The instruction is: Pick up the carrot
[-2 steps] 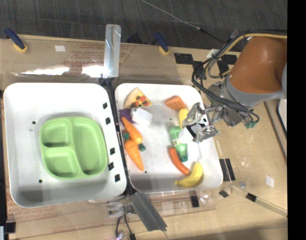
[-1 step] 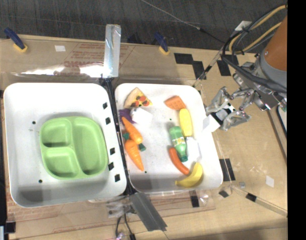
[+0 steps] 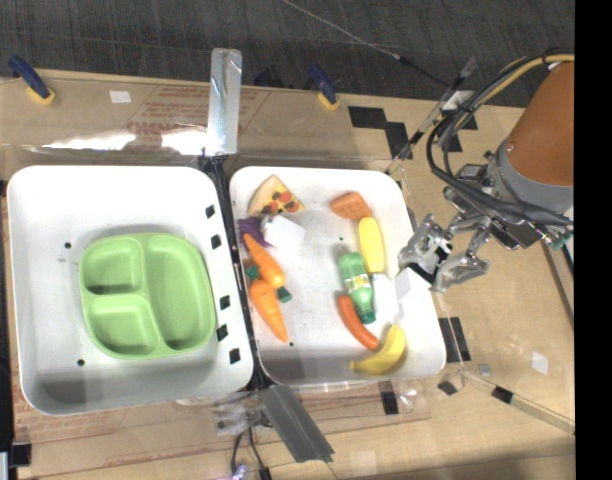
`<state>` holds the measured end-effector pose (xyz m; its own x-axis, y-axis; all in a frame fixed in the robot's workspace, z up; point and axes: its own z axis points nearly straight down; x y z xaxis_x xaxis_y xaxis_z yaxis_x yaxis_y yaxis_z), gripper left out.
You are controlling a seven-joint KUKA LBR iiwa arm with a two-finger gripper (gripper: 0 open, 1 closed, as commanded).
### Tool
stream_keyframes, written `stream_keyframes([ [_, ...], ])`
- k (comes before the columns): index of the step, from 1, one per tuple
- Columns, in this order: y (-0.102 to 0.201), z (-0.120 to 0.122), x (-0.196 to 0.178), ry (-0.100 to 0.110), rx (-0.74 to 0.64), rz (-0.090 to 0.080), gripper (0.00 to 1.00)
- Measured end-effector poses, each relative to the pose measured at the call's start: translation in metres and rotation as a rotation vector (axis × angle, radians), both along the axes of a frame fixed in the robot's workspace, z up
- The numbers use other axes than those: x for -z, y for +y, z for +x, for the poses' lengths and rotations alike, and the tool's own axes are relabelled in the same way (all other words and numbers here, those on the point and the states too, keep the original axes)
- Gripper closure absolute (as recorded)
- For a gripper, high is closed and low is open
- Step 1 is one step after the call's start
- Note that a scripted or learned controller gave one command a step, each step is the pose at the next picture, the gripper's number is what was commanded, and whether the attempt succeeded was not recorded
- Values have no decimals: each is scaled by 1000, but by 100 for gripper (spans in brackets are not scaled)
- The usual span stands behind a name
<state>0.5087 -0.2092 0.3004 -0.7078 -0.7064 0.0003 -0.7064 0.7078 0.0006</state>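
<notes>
Left bin (image 3: pixel 36 268), holding a green divided plate (image 3: pixel 146 294). Right bin (image 3: pixel 316 363), crowded: pizza slice (image 3: pixel 276 198) at the top, two carrots (image 3: pixel 265 286) end to end along the left wall, corn cob (image 3: pixel 371 245), green bottle (image 3: pixel 356 280), red pepper (image 3: pixel 357 324), banana (image 3: pixel 384 352) at the bottom right. Gripper (image 3: pixel 441 256) hovering just outside the right bin's right wall, jaws spread, pinching nothing. Grey arm with orange band (image 3: pixel 548 128) reaching in from the right.
</notes>
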Motion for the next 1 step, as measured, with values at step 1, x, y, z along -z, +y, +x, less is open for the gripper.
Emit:
stream_keyframes([
  [1, 1, 1, -11, -2, -4, -1, 100],
])
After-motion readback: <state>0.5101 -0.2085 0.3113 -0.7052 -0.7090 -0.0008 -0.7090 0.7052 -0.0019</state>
